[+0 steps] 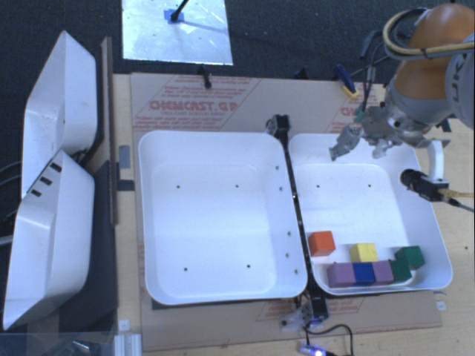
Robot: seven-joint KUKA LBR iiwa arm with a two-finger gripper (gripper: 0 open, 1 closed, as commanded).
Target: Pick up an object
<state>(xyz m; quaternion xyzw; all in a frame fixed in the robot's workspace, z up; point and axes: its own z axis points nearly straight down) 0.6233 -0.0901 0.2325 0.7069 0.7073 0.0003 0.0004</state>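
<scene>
arm: cut off by right edge | claw: finger gap too blurred to judge | purple block: partly hidden behind blue block

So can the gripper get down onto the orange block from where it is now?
Probably yes. The orange block sits slightly apart from the other blocks in the right bin, with bare floor between it and the gripper hanging over the bin's far end.

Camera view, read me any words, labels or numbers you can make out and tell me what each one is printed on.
"CHEMCAST GP", red print on the brown sheet under the bins, above the left bin.
More red print on the same sheet by the right bin, partly hidden behind the arm: unreadable.
Faint red print along the sheet's front edge: too blurred to read.
The blocks carry no visible text.
</scene>
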